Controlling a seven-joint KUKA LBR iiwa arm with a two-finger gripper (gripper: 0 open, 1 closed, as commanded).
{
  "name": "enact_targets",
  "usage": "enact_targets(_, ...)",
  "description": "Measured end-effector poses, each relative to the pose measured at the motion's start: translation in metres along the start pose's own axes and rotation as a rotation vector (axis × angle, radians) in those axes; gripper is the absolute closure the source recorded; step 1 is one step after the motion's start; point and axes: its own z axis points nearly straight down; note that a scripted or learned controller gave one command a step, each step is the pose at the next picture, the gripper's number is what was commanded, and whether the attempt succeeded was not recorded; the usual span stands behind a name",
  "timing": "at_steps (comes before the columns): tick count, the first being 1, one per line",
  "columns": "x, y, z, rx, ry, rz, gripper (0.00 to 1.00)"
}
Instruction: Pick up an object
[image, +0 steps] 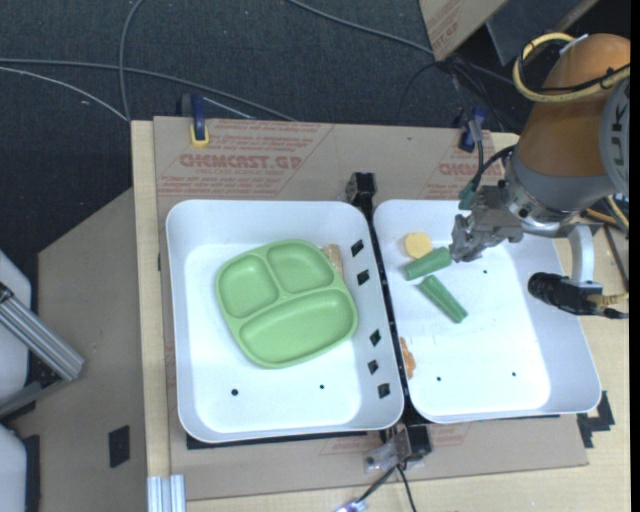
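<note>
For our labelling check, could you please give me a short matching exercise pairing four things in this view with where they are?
Things:
1. green divided plate
2. yellow round piece
3. two green blocks
4. end effector

Places:
A. right bin, near its top left corner
B. over the right bin, at the end of the upper green block
C. middle of the left bin
D. right bin, just below the yellow piece

Pairs: 1-C, 2-A, 3-D, 4-B

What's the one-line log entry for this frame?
gripper: over right bin, at green block end | grasp: unconfirmed | left bin: green tray
</note>
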Motion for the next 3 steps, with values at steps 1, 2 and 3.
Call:
enact_targets(1, 0.059, 0.013, 0.011, 0.000, 0.001, -0.002, 1.00)
enact_targets(2, 0.107, 0.030, 0.004, -0.003, 0.001, -0.001, 1.00)
enact_targets(3, 0.149, 0.049, 0.004, -0.002, 0.000, 0.001, 1.00)
